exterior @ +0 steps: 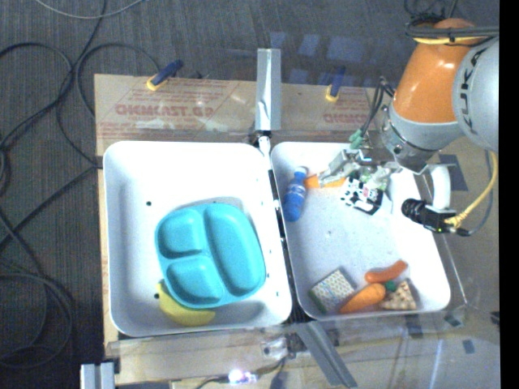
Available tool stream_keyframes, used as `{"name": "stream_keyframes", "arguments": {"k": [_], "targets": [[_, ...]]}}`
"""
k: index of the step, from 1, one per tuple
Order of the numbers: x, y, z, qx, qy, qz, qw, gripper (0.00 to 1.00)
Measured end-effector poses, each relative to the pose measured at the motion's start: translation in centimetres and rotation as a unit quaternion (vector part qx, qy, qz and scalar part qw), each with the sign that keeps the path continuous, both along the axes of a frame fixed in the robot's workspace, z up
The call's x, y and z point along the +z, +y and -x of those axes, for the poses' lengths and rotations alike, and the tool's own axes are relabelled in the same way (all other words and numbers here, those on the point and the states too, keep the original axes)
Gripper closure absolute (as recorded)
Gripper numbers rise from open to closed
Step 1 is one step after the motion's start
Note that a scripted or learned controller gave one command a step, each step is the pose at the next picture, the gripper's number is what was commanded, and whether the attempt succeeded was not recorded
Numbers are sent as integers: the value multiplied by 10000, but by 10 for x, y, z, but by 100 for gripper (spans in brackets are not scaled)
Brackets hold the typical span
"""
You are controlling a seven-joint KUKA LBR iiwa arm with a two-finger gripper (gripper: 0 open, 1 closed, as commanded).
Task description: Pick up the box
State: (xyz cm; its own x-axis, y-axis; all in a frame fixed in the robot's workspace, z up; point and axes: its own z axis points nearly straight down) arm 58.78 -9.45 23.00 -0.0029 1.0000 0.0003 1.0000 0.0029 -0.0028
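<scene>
The right bin (444,259) is holding the box (333,288) at its near edge, a carrot (362,298) and sausage (386,271) lying just right of the box, a blue bottle (293,199) far behind it. The bin's middle floor is lying bare. The claw (362,183) is hovering behind the box. The left bin (122,217) is holding a blue tray (211,254).

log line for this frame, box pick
gripper: over right bin far end, at black-and-white box | grasp: cannot tell | blue bottle: right bin left wall
</scene>
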Motion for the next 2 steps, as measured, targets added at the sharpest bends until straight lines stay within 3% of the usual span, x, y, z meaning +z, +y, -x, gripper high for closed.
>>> {"name": "stream_keyframes", "arguments": {"k": [1, 2], "targets": [[-130, -31, 79, -520, 12, -7, 9986, 0], [-142, -12, -9, -1659, -45, 13, 9861, 0]]}}
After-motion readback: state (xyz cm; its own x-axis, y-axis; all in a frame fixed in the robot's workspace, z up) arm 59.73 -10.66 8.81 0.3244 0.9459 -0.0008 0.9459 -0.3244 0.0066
